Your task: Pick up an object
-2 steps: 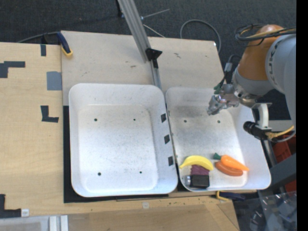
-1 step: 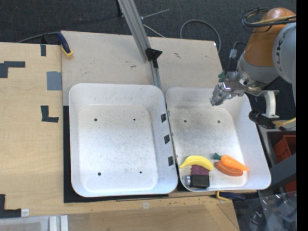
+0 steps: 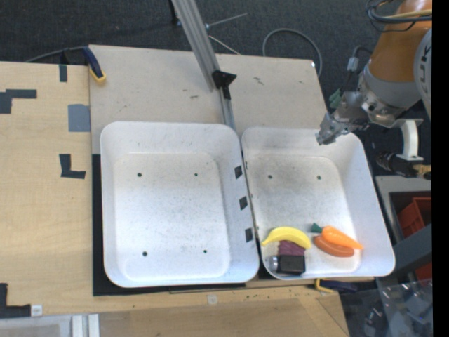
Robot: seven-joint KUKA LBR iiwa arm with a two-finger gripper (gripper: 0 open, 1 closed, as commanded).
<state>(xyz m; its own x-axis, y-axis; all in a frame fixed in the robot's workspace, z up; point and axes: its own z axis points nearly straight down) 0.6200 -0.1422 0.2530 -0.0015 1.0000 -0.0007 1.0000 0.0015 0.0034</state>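
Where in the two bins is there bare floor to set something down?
The left bin shows bare floor from wall to wall. The right bin is bare across its far and middle floor, below the gripper. Its near edge is crowded: banana, carrot and a dark block sit close together.

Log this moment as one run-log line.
phase: approach | gripper: over right bin's far rim, nothing seen held | banana, carrot, dark block: right bin, near end

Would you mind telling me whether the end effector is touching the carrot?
Apart. The camera view shows the end effector over the right bin's far corner, with bare bin floor between it and the carrot at the near edge.
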